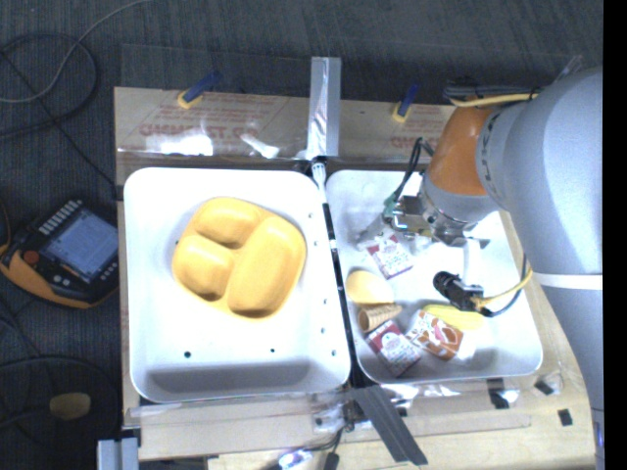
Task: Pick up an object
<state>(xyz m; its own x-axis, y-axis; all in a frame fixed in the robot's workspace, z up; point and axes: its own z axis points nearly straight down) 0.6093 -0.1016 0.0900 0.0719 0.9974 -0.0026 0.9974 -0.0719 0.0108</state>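
Observation:
My gripper (404,217) hangs low over the back of the right bin (519,346), below the orange wrist band. Just in front of it lies a small red-and-white packet (390,258). Nearer the front are a pale yellow dome-shaped piece (361,285), a tan cone (378,314), two more red packets (393,347) (437,333) and a yellow banana-like piece (457,316). I see nothing held in the gripper. A big yellow bun-shaped object (238,255) lies in the left bin (157,360).
The grey arm covers the right side of the right bin. A black plug with a yellow cable (453,286) hangs over that bin. A ridge (333,262) divides the bins. A handheld pendant (69,253) lies on the floor at the left.

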